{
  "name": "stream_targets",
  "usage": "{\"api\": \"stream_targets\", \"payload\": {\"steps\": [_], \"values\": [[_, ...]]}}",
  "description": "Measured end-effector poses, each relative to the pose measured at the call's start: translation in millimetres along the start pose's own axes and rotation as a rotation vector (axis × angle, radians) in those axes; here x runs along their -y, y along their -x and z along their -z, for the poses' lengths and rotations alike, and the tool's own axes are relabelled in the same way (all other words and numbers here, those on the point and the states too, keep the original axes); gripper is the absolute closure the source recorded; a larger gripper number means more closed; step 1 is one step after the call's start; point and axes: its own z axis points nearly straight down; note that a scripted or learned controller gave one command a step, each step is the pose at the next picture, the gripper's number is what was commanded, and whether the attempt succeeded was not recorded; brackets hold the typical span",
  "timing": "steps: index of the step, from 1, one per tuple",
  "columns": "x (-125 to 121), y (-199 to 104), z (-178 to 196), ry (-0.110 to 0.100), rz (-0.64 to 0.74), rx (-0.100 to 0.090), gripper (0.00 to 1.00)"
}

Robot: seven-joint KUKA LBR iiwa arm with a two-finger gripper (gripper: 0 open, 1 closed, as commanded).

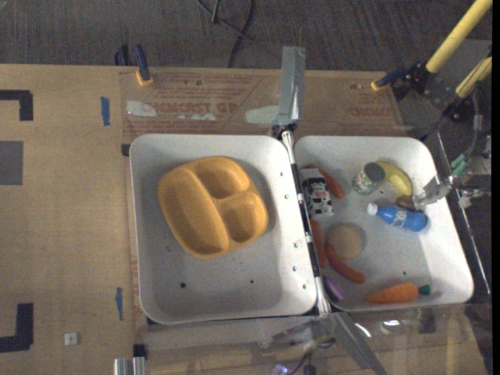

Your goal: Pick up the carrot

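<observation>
So the orange tapered carrot with a little green stub end [398, 292] is sitting down at roughly 5 o'clock in the right white bin [449, 233], close to the near wall, lying almost flat across the view with its green end pointing right and its narrow tip pointing left. The metal two-finger gripper [432, 192] is up at about 3 o'clock of that same bin, near the right rim, just beside the blue plastic bottle with a white cap [398, 217]. From the gripper the carrot lies toward 6 o'clock, a touch left, well apart from it, and my guess is the fingers would want to close across that long axis. I can't tell whether they're spread or closed, too small and blurry. Count-wise: one carrot, one blue bottle, one yellow banana-shaped thing [394, 178], one round tan disc [346, 241], a couple of reddish sausage-like pieces [344, 266], and one yellow divided plate [212, 205] in the left white bin [156, 280].
</observation>
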Motion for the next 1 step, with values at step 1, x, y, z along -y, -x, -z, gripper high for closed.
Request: {"api": "stream_targets", "payload": {"steps": [1], "values": [[52.3,4.3,-69.2,0.0,0.009,0.0,0.0]]}}
